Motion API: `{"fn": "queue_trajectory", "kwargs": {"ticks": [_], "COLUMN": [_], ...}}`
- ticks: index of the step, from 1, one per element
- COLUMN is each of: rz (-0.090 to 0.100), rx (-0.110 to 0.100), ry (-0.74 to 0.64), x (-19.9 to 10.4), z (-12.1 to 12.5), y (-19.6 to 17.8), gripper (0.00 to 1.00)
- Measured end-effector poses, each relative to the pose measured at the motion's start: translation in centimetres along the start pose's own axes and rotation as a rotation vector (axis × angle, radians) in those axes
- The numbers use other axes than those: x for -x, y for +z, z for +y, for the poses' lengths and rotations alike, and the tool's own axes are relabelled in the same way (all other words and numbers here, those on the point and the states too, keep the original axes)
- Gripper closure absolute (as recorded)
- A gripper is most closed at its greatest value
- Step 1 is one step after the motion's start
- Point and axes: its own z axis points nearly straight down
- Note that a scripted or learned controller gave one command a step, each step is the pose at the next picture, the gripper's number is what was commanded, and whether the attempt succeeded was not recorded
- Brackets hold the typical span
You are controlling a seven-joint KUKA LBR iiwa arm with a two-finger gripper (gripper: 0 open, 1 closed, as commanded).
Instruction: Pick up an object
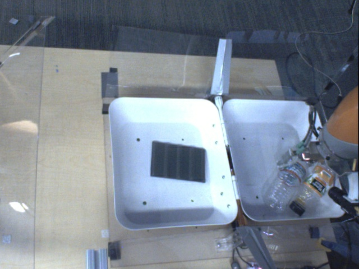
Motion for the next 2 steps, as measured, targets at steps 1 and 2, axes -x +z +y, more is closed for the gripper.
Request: {"fn": "queue_trajectory", "kwargs": {"ticks": [1,2], "rz": [0.000,0.000], "rx": [-0.027,-0.023], "ry": [0.129,-0.130], "x": [-9.3,-2.4], "z": [2.3,-1.9], "y": [-9.3,-18.7], "gripper": [1.00,1.00]}}
